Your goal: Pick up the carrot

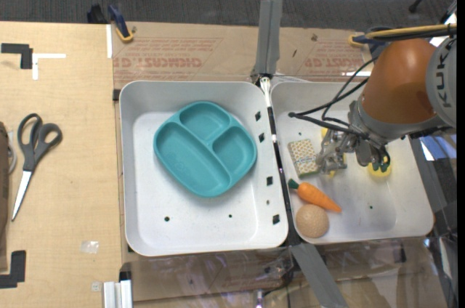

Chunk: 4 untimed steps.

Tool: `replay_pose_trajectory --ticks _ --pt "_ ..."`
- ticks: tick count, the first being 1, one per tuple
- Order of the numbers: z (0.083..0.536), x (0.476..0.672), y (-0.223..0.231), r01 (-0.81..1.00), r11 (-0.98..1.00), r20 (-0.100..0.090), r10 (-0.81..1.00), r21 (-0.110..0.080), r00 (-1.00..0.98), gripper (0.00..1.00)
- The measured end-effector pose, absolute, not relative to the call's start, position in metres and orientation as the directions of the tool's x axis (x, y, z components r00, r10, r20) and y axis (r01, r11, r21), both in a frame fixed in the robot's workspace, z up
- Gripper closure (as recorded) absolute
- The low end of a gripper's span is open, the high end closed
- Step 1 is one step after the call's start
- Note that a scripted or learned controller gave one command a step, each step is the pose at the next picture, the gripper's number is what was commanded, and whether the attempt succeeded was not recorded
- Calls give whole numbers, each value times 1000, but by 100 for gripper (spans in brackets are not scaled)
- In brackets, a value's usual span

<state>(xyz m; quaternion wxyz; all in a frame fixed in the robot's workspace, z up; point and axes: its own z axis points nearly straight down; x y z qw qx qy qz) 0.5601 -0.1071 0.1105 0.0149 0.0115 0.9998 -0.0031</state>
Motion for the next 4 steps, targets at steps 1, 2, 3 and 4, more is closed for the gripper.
replay_pose_trajectory --ticks 1,2,3,4 --pt "192 486 -47 55 998 -2 55 0 -998 100" --pt "98 479 -102 46 999 -7 46 -2 -999 100" --pt "192 491 -34 68 998 -3 68 1 -998 100" --pt "191 480 40 -113 994 -1 -113 1 -994 100"
